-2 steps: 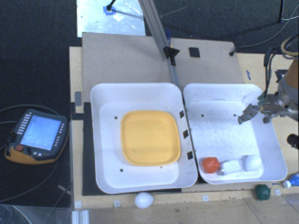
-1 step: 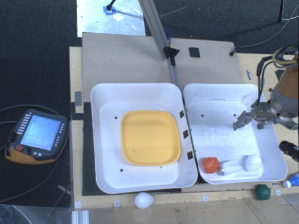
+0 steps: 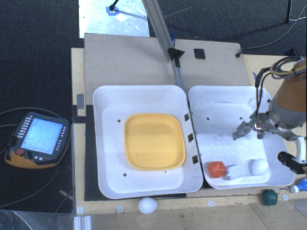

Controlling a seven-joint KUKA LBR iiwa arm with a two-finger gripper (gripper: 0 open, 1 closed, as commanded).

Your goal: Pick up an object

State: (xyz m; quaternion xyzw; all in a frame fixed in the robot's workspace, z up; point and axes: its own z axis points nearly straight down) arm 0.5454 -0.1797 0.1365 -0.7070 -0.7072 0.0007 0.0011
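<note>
The right bin (image 3: pixel 225 107) holds a red object (image 3: pixel 216 168) near its front wall. A small white piece (image 3: pixel 235 171) lies beside it, and a white ball (image 3: pixel 259 166) is a little further right. My gripper (image 3: pixel 249 132) hangs over the right half of this bin, behind those objects and apart from them. Its fingers (image 3: pixel 238 133) are spread open with nothing between them. The grey arm with its orange band (image 3: pixel 290 97) comes in from the right. A yellow square plate (image 3: pixel 154 141) lies in the left bin (image 3: pixel 108 128).
On the bench in front of the bins lie a white egg shape (image 3: pixel 147 205), a dark green ball (image 3: pixel 269 197) and a small blue item (image 3: pixel 300 188). A teach pendant (image 3: pixel 36 139) sits at far left. A slanted metal pole (image 3: pixel 160 28) stands behind the bins.
</note>
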